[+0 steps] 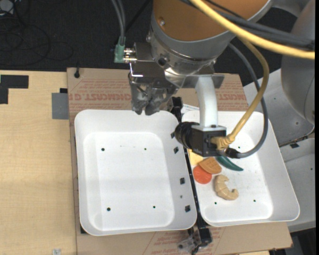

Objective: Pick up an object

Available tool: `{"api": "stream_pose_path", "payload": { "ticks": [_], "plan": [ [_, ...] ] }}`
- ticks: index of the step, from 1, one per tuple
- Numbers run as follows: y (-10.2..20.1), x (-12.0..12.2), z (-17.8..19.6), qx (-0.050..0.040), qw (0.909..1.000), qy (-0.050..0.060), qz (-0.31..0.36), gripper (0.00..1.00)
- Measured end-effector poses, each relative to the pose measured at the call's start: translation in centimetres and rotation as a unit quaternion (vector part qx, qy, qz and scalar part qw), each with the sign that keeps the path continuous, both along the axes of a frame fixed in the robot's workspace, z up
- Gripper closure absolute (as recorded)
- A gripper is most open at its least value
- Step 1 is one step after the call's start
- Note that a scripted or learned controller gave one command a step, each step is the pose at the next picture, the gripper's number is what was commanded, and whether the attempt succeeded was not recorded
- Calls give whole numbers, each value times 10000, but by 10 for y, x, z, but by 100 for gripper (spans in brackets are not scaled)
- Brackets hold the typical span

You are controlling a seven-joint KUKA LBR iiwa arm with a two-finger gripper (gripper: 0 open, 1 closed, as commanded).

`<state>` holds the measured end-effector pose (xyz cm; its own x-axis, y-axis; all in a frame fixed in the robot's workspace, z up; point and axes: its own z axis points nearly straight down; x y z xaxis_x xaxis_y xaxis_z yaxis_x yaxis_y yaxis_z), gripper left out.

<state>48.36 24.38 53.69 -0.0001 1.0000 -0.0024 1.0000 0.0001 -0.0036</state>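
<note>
— Where is your gripper [149,104] now?

— It hangs over the far rim of the left bin [127,185], near the corner beside the right bin [268,201]. It looks dark and blurred from above, so whether it is spread or pressed together I cannot tell. I see nothing in it.

— And the things to pick?

— They are all in the right bin, on its left half, close to the wall between the bins. A red disc [202,177] lies nearest to that wall. An orange piece [211,166] is just behind it and touches it. A tan curl [226,188] lies just beside the disc, toward the near side. A teal piece [232,164] pokes out on the right of the orange piece.

— Is something above them?

— Yes, a black block [198,138] on a white post [207,102] of my wrist hangs just behind the orange piece, and a yellow hose [250,113] runs into it
</note>
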Motion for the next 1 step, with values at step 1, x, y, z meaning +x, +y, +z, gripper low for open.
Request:
{"api": "stream_pose_path", "payload": {
  "ticks": [1],
  "plan": [
    [-4, 26, 0, 2, 10000, -3, -2, 100]
  ]
}}
